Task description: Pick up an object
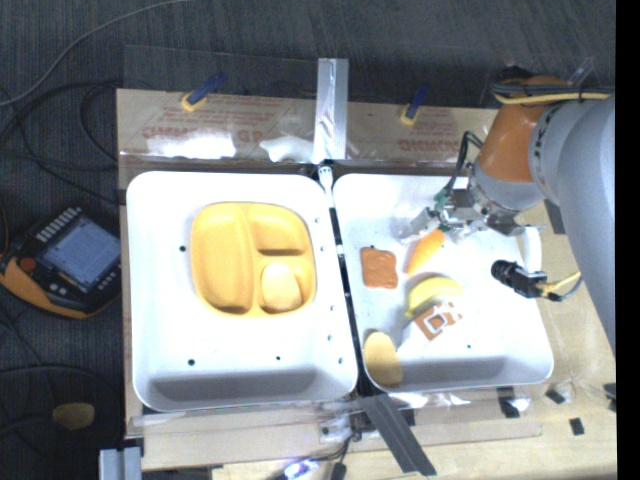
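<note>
In the right bin lie an orange carrot-shaped piece, a flat brown-orange square, a yellow banana-like piece, a small orange and white block and a tan oval piece at the front left corner. My gripper is low in the back part of this bin, right at the upper end of the carrot-shaped piece. Whether it touches that piece is unclear.
The left bin holds a yellow compartment tray. The grey arm with its orange band comes in over the right bin's back right corner. A black cable end hangs by the right wall.
</note>
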